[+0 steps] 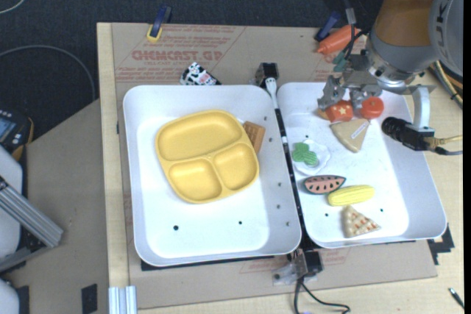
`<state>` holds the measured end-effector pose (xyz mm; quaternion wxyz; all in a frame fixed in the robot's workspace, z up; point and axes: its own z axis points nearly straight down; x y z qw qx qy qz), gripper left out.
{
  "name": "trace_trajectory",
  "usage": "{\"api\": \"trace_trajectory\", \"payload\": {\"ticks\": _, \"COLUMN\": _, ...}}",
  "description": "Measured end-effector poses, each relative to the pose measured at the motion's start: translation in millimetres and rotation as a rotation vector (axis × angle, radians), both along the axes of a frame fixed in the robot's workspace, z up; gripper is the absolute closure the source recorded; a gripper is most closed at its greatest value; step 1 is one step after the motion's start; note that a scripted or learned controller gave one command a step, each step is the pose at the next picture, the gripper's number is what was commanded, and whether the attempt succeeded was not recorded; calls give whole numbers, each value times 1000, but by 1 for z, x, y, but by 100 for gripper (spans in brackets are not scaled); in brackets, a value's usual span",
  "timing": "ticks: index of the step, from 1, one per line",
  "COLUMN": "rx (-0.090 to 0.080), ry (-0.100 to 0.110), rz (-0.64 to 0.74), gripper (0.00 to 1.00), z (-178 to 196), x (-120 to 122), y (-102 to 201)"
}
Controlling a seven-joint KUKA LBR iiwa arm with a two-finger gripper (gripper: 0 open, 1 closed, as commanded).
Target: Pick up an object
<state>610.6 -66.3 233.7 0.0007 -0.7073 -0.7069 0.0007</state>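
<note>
My gripper point(343, 98) hangs low over the far part of the right bin point(412, 191), its dark fingers straddling a red tomato toy point(340, 112). A second red tomato point(372, 107) lies just to its right. Nearer the front sit a tan sandwich wedge point(351, 134), a green broccoli piece point(304, 154), a watermelon slice point(324, 184), a yellow corn cob point(350, 195) and a pizza slice point(359, 222). Whether the fingers press on the tomato is hidden by the wrist.
The left bin point(147, 158) holds a yellow divided plate point(206, 155) with a brown cracker point(255, 134) at its right edge. An orange carrot toy point(333, 40) lies behind the right bin. A black-and-white toy point(197, 74) and a blue-yellow clamp point(157, 23) rest on the board.
</note>
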Motion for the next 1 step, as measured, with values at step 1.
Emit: {"api": "trace_trajectory", "payload": {"ticks": 1, "rx": -2, "ry": -4, "rz": -1, "gripper": 100, "z": -3, "x": 6, "y": -13}}
